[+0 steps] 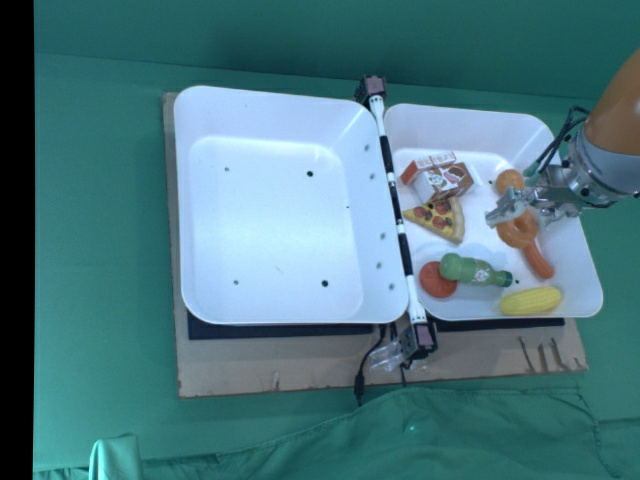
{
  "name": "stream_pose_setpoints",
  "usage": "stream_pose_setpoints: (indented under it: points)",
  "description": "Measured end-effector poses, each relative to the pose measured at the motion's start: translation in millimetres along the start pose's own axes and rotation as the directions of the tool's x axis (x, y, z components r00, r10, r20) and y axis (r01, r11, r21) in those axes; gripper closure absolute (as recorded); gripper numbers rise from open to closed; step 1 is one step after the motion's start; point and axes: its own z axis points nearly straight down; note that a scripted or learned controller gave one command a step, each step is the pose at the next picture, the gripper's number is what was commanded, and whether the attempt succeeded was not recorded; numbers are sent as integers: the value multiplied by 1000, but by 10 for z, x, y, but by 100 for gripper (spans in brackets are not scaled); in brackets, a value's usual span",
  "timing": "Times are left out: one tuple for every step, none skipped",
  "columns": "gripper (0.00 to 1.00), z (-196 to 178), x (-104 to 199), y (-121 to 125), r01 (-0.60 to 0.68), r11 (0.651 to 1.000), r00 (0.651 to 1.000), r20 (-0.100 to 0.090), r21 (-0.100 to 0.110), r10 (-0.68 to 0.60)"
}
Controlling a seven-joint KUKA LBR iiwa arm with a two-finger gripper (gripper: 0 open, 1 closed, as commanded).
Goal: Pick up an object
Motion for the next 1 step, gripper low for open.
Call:
stream_pose_setpoints:
  points:
    - [100,-620,0,100,0,1000,1000,-1,0,0]
